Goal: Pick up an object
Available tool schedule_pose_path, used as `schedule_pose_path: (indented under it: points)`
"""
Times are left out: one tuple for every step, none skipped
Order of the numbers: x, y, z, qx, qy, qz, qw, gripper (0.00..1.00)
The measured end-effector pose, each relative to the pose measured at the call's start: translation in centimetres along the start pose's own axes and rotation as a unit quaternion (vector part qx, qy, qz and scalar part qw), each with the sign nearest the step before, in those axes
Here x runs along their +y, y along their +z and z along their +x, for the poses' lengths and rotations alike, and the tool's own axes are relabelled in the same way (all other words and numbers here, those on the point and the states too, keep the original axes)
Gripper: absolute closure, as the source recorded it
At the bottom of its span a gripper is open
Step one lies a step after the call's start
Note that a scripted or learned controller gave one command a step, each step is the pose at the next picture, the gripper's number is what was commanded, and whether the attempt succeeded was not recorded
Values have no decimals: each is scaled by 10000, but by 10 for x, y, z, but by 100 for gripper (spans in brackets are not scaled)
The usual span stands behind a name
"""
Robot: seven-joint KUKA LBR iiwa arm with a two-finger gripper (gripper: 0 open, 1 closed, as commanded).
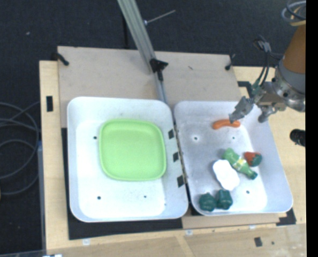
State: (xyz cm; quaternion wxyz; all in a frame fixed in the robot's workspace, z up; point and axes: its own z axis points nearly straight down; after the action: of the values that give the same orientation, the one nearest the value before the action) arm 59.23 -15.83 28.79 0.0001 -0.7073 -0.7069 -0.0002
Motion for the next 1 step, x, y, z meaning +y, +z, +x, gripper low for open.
schedule_pose_path:
  points:
    - [7, 58, -4, -1, 2, 22, 10000, 0]
